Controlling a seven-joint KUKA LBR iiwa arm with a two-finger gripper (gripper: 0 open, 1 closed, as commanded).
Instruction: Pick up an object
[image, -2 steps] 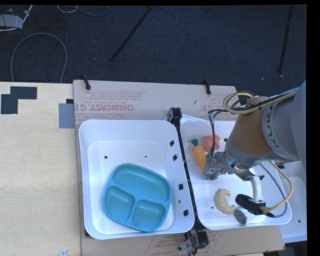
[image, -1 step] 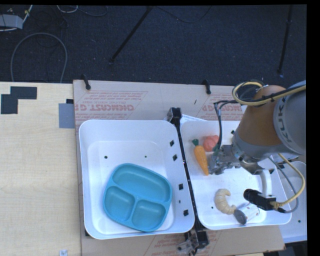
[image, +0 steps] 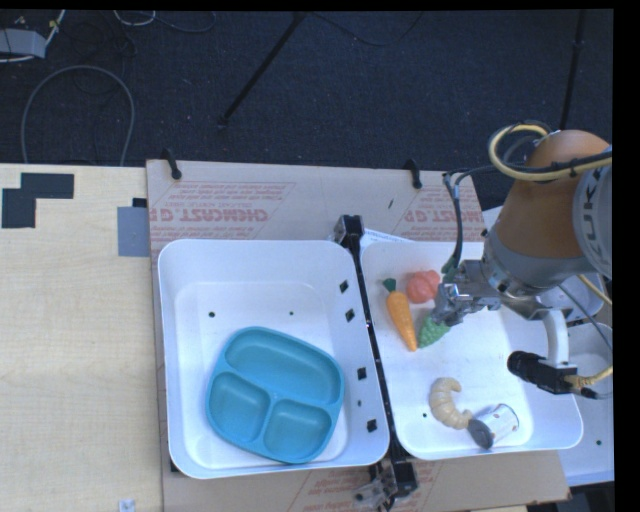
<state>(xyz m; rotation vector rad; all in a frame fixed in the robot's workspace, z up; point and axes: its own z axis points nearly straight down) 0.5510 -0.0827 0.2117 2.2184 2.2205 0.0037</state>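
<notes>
The green toy (image: 433, 331) lies beside the carrot (image: 402, 318) in the right bin (image: 560, 425); the gripper (image: 447, 305) hangs directly above it, probably to grasp it, but whether it is open I cannot tell.

Two white bins (image: 262, 262) sit on a tan cardboard sheet (image: 250, 203) printed with red lettering. In the left bin lies a sky-blue tray (image: 275, 393). In the right bin, from the tray outward: an orange carrot (image: 402, 318) with a green tip, a salmon-red lump (image: 423, 286), a green piece (image: 434, 332), a cream croissant (image: 448, 402) and a clear cup (image: 496, 422) with a grey end. The arm (image: 545, 215) is orange over grey. The bench (image: 70, 340) is pale wood with dark squares.
</notes>
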